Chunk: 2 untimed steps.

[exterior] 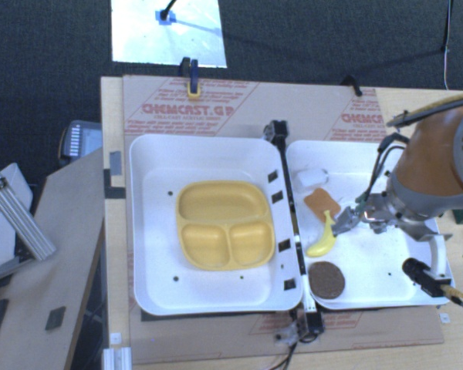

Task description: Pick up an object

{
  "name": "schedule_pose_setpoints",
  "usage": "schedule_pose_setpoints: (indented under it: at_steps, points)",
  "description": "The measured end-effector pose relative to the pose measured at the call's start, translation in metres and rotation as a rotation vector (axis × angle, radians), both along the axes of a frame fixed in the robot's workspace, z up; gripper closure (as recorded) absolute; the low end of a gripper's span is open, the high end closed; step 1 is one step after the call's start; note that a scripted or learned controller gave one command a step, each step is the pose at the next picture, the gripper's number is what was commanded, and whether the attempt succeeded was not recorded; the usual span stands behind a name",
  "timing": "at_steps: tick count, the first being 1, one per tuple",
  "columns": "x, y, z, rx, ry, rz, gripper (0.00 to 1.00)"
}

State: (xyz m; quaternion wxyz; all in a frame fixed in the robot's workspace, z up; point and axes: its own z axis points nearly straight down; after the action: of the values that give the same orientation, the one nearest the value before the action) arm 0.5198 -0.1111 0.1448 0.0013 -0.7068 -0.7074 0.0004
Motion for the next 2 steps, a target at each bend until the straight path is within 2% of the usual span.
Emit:
schedule_pose_setpoints:
  at_steps: [1, 2]
  points:
    - [0.004, -0.005, -0.04, 0.0, -0.005, 0.0, 0.0]
    - [0.007, -0.004, -0.059, -0.001, -0.007, 0.001, 0.0]
